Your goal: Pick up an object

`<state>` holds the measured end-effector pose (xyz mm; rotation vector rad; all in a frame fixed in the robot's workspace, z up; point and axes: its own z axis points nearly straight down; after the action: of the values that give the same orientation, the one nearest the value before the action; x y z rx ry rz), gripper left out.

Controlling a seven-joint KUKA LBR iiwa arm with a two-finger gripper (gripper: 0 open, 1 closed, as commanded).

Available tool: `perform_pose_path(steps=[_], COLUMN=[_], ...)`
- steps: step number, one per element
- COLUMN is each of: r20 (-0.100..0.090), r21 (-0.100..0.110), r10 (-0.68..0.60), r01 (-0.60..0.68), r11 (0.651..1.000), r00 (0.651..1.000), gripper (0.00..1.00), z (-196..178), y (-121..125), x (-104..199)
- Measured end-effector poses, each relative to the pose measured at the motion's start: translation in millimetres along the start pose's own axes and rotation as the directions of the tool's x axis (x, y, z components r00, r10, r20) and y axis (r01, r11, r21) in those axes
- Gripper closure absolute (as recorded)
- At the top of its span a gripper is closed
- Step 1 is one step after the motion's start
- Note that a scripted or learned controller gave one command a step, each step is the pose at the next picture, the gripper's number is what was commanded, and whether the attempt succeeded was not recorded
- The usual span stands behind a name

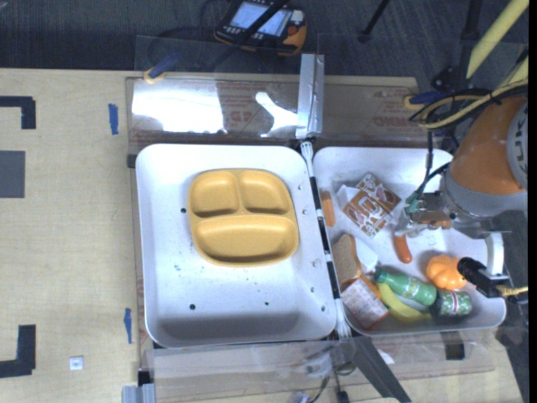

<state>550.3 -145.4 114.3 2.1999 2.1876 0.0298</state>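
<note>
The right bin [336,162] holds several items. A brown and white snack packet [369,204] lies near its middle, and a small orange sausage [404,248] lies below that. An orange fruit [445,271], a green bottle [417,288] and a yellow banana [398,306] crowd the front. A brown bread slab [346,259] and a wrapped packet [362,300] lie at the front left. My gripper [422,211] hangs low at the bin's right side, just right of the snack packet and above the sausage. Nothing can be seen held in it.
The left bin [159,292] carries a yellow divided plate [243,217]. A thin orange stick [327,211] lies along the right bin's left wall. The arm's orange band [485,154] and grey wrist cover the right bin's far right corner.
</note>
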Motion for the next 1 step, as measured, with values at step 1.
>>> perform_pose_path(steps=[1], r20=[0.0], r21=[0.0], r10=[0.0], r01=[0.0], r11=[1.0], r00=[1.0], gripper=[0.0], z=[0.0], y=[-0.1], x=[-0.1])
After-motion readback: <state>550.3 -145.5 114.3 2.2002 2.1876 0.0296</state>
